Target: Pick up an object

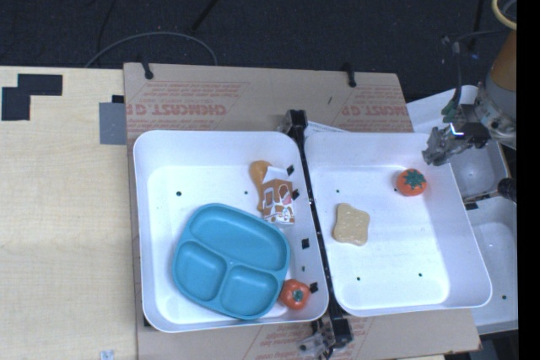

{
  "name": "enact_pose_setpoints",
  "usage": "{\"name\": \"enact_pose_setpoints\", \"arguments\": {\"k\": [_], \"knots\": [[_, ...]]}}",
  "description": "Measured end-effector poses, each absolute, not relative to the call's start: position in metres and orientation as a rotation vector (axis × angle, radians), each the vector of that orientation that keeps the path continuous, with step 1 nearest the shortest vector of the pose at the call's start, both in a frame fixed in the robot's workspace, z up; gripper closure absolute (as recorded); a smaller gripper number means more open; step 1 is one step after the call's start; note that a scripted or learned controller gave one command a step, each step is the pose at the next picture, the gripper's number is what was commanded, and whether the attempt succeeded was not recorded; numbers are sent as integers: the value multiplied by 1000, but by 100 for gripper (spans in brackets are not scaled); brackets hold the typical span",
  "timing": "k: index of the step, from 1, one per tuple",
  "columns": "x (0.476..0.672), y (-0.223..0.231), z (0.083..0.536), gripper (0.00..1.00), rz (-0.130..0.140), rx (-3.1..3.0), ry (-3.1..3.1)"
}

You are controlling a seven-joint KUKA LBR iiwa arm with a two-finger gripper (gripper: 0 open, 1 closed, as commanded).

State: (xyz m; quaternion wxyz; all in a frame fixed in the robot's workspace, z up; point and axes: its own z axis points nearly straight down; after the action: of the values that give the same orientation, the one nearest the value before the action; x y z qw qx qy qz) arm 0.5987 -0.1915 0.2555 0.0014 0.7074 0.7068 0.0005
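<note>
Two white bins, jaws poised at the right rim

Two shallow white bins sit side by side on a desk [59,206] of pale wood. Under them lies brown cardboard [253,101] with printed writing turned away from the camera and too faint to read.

The left bin [156,173] holds a blue divided plate [229,260], a small orange tomato toy [294,294] touching the plate's corner, and a printed packet [277,202] whose label is illegible.

The right bin [439,282] holds a tan biscuit-shaped piece [351,224] and a red tomato toy [411,182].

The jaws [440,146] hover at the right bin's upper right rim, near the red toy; I cannot tell how far apart they stand.
</note>
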Motion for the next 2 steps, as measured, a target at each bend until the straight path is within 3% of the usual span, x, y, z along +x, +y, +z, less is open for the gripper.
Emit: {"name": "enact_pose_setpoints", "arguments": {"k": [1,2], "knots": [[597,-149,250,100,-1,2219,2228],[582,-99,243,100,-2,2220,2230]]}}
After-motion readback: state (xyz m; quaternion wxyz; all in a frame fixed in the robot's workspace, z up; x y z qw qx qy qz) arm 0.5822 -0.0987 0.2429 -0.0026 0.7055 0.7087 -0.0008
